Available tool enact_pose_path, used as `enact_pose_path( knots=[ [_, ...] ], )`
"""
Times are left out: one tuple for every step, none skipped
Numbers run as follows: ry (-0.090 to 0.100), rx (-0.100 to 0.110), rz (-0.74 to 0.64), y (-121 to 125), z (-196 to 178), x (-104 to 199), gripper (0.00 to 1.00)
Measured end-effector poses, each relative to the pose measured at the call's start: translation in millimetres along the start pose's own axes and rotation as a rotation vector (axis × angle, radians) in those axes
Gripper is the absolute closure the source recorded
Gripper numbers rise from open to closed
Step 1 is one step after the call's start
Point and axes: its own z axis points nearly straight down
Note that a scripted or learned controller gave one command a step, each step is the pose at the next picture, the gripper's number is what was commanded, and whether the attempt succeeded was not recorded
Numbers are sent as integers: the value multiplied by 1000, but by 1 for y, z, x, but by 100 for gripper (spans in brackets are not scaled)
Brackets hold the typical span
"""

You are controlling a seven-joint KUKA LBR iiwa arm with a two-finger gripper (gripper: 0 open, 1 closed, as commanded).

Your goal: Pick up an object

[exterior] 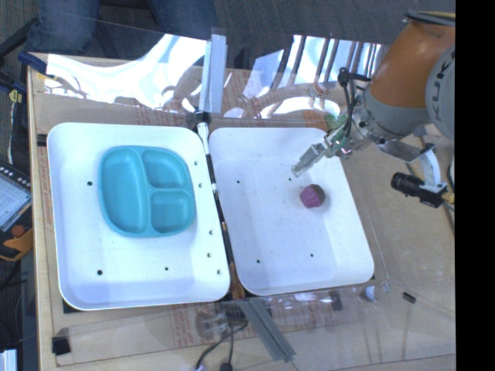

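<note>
A small purple object (312,197) lies loose in the right bin (271,273), just below the gripper (304,163), whose finger state cannot be told. A blue divided plate (147,189) sits in the left bin (77,277).

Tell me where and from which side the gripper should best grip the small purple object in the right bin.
Probably straight from above, closing across its middle. The purple object looks small, rounded and low, lying alone on the right bin floor away from the walls, so no side seems blocked. The gripper sits just up and left of it.
</note>
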Motion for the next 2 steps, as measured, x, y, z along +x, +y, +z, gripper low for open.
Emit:
enact_pose_path(
  knots=[
    [-1, -1, -45, 14, 13, -5, 0],
    [2, 1, -45, -17, -19, 7, 0]
  ],
)
